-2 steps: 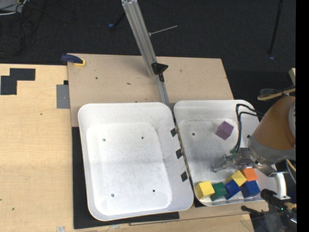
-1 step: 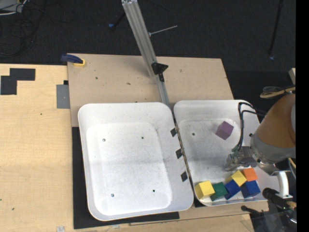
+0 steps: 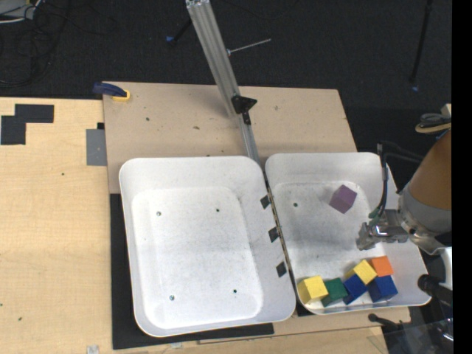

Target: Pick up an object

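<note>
The right bin holds a purple cube near its middle. Along its front edge lies a cluster of blocks: a yellow one, a green one, a second yellow one, an orange one and blue ones. My gripper hangs low over the right side of this bin, just above the orange and yellow blocks and to the right of and below the purple cube. Its metal tip is small and dim here.
The left bin lies beside the right one, with black clips along their shared edge. A slanted aluminium rail rises behind the bins. The arm's grey and orange body fills the right side.
</note>
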Controlling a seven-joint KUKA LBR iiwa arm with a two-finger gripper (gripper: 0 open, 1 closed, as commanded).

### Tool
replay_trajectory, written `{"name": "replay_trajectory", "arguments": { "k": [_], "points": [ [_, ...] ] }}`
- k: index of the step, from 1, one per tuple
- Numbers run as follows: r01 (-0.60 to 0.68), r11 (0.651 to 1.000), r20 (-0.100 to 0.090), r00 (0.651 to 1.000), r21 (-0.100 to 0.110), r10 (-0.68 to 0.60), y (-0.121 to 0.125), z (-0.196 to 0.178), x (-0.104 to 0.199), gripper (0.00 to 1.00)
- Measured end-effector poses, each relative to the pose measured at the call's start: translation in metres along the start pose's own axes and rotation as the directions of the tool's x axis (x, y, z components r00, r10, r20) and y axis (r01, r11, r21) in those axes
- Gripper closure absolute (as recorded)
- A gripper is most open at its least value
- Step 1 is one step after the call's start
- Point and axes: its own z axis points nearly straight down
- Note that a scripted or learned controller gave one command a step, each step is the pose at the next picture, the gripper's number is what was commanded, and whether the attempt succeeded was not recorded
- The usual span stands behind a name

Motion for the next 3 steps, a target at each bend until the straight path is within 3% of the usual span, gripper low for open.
{"name": "replay_trajectory", "arguments": {
  "k": [1,2,3],
  "points": [
    [0.004,1.0,0.001,1.0,-0.003,-0.004,0.0,-0.063,-0.003,1.0],
    [0.005,1.0,-0.001,1.0,0.002,-0.005,0.001,-0.075,-0.004,1.0],
    [0.008,1.0,-0.004,1.0,0.004,-0.008,0.014,-0.073,0.051,1.0]
  ]
}}
